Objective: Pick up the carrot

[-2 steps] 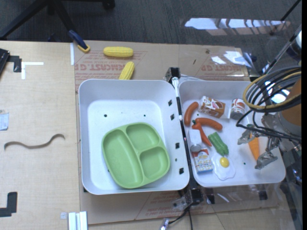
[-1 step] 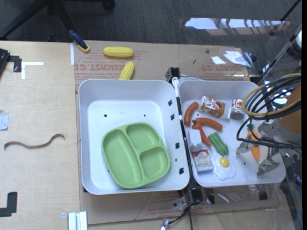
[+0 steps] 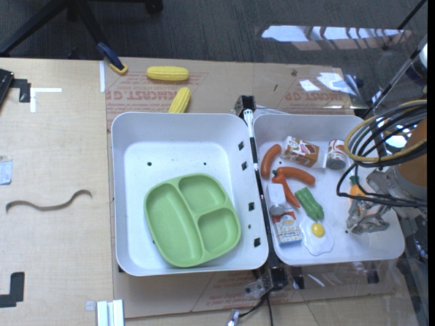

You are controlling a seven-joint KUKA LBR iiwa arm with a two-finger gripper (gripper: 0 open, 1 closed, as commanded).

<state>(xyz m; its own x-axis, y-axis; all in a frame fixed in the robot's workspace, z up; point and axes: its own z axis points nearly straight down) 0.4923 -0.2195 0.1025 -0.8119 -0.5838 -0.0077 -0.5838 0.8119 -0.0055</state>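
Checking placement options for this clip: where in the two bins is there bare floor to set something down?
Left bin: bare floor behind the green divided plate. Right bin: a bare patch between the fried egg and the hand. The right bin's left side is crowded with sausages, carrot and other toy food.

- The surface (image 3: 54,148) carries two white bins: left bin (image 3: 129,182), right bin (image 3: 367,243) touching it.
- Beyond the left bin: two corn cobs (image 3: 168,74) (image 3: 179,100).
- Left of it: a brown cord (image 3: 47,203).

Glossy white plastic bins (image 3: 178,136); matt green plastic tray (image 3: 192,219); cardboard underlay (image 3: 224,87); smooth, shiny carrot (image 3: 290,194); metal gripper (image 3: 363,221).
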